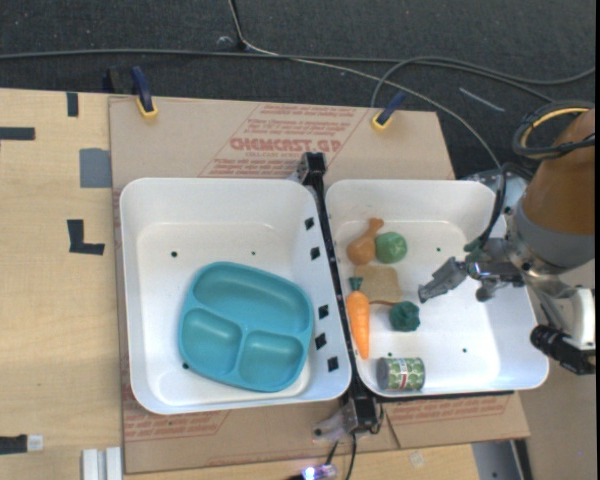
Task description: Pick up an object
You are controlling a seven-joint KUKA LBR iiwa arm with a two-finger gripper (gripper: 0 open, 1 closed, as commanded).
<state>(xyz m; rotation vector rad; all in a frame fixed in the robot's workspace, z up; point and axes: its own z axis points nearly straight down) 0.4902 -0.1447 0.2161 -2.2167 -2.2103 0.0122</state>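
Observation:
The right bin [480, 203] holds several small objects. A brown chicken-leg toy [363, 244] and a light green ball [391, 247] lie at its back left, with a tan flat piece [383, 286] just in front of them. An orange carrot [359, 324] lies along the left wall, a dark green lump [405, 316] sits beside it, and a small can [401, 372] lies on its side near the front wall. My gripper [458, 286] hangs over the middle of the right bin, right of the dark green lump, open with nothing between its fingers.
The left bin [140, 208] holds a teal divided plate [245, 325]. A black divider [322, 258] runs between the two bins. Both bins rest on a cardboard sheet [280, 133] held by clamps at the back. Cables [420, 68] trail across the dark floor behind.

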